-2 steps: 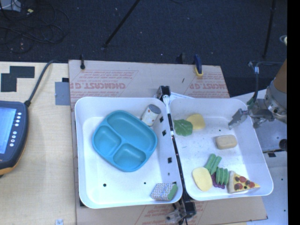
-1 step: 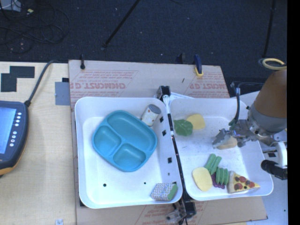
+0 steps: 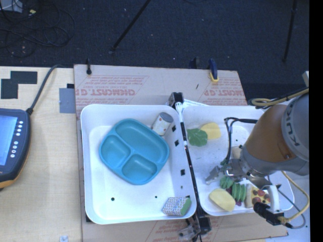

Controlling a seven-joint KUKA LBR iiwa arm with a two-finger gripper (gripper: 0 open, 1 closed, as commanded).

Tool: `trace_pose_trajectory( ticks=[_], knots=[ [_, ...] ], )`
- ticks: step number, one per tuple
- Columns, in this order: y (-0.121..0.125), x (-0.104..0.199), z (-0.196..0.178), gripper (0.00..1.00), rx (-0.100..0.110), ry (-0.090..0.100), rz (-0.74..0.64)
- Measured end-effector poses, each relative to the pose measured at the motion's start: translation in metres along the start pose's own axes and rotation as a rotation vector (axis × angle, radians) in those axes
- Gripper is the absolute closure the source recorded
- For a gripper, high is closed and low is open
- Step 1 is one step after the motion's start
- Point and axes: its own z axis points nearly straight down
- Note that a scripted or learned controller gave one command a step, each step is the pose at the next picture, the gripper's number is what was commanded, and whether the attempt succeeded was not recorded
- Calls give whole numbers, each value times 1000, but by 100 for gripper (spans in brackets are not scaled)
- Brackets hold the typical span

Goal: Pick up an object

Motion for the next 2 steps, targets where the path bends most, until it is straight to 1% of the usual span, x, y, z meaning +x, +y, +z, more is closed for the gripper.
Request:
trace_pose_trajectory(
  ticks=[1,2],
  knots=[
    [26,-50,-93,0,-9,-7,0],
    [8,-2,-16,0,8,3,-5]
  ],
)
